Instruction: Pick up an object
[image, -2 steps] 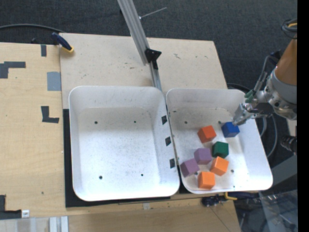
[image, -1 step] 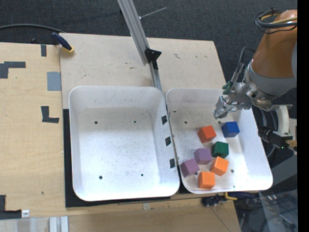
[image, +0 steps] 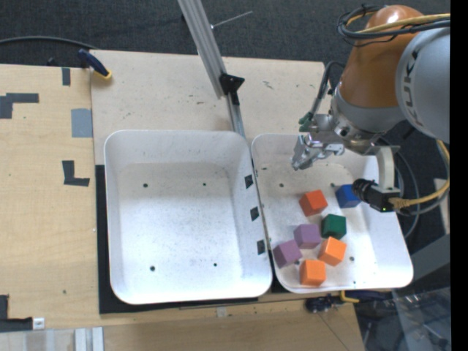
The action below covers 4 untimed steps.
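Orange block [image: 314,201] sits nearest my gripper [image: 305,157] in the right bin [image: 380,258], with the blue block [image: 346,195] and green block [image: 334,225] just beside it; gripper hangs over bare bin floor up-left of the pile, nothing between its fingers, and I cannot tell how wide they are. Risk as I see it: dropping straight down grabs nothing, and going into the packed cluster could shove the purple blocks [image: 307,235] or clip two at once.
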{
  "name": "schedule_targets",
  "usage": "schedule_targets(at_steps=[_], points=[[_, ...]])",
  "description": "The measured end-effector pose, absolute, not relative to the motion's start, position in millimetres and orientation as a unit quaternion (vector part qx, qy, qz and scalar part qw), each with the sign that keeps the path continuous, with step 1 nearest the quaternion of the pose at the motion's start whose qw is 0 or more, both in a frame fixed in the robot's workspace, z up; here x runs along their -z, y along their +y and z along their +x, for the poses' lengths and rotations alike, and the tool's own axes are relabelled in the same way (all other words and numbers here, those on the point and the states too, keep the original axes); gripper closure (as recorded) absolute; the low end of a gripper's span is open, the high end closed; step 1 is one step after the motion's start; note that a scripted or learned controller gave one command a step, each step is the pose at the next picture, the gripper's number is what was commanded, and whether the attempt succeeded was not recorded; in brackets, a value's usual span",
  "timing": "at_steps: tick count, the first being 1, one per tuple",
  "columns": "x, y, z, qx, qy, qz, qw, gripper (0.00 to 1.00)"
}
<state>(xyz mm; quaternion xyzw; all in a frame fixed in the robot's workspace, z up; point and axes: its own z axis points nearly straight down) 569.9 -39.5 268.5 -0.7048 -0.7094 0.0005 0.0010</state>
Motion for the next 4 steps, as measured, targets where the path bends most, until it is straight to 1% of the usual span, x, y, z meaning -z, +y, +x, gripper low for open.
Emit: schedule_targets(at_steps=[2,3,4], points=[[-264.6,47.4,624.2,0.0001,-0.709,-0.705,0.0,1.0],[-242.4,90.8,641.5,-0.0009,-0.709,-0.705,0.001,1.0],[-244.0,88.8,641.4,-0.0011,-0.708,-0.706,0.0,0.0]])
